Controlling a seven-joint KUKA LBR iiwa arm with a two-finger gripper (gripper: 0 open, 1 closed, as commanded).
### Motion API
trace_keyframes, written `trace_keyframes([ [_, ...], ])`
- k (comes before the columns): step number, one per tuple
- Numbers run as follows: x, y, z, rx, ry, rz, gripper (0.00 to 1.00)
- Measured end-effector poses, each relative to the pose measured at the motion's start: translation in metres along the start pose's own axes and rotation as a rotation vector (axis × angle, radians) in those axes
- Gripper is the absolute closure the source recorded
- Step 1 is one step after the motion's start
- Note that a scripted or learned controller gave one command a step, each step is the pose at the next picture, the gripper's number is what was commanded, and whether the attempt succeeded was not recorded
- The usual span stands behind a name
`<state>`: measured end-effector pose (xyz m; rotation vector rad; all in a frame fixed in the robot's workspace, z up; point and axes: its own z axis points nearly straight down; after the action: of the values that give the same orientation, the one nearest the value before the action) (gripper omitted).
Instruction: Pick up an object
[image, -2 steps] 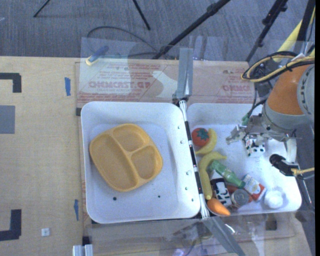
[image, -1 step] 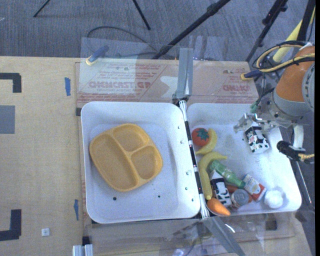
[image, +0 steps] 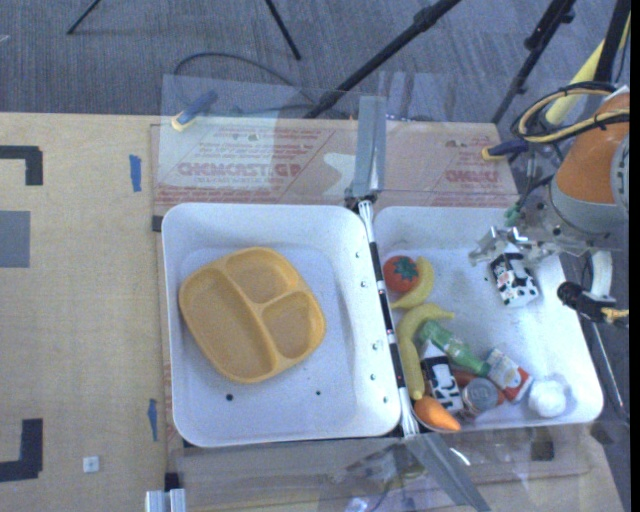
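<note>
My gripper hangs over the upper right part of the right bin. A small black-and-white patterned object sits between its fingertips, and the gripper is shut on it. Lower in the same bin lie a red tomato-like toy, two yellow bananas, a green bottle, an orange carrot-like piece, a small can and a white ball.
The left bin holds a yellow divided plate. A metal divider separates the two bins. The grey arm with its orange band and yellow cables crowd the right edge.
</note>
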<state>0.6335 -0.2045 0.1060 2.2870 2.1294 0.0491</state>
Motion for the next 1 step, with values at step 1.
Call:
trace_keyframes([
  [1, -0.0010, 0.0043, 0.0007, 0.006, -0.002, -0.074, 0.00],
])
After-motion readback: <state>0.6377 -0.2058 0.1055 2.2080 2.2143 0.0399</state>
